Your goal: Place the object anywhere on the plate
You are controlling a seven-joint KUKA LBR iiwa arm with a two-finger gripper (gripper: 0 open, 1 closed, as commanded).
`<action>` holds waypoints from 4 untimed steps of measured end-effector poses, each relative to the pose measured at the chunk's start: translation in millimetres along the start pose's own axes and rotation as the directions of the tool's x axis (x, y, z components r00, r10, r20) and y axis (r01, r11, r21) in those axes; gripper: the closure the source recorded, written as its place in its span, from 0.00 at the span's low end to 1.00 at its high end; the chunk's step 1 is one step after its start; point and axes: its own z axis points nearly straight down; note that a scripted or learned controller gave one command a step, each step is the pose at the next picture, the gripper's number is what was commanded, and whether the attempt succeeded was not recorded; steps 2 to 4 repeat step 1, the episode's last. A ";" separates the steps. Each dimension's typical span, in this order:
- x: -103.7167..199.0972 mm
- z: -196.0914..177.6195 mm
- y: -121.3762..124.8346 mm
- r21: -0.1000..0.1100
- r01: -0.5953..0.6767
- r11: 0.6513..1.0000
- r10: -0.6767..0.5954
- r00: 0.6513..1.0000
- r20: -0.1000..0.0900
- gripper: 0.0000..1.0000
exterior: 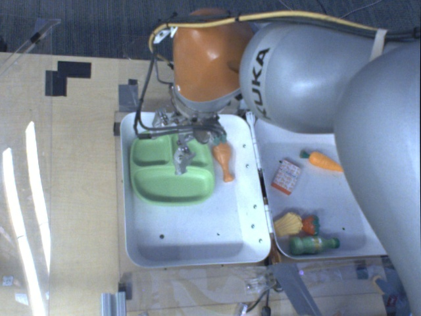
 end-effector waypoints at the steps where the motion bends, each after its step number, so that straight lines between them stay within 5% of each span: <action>1: 28.0 83.5 33.7 0.004 0.069 0.998 -0.069 0.998 0.012 0.00; 4: 28.0 83.5 33.7 0.004 0.069 0.998 -0.069 0.998 0.012 0.00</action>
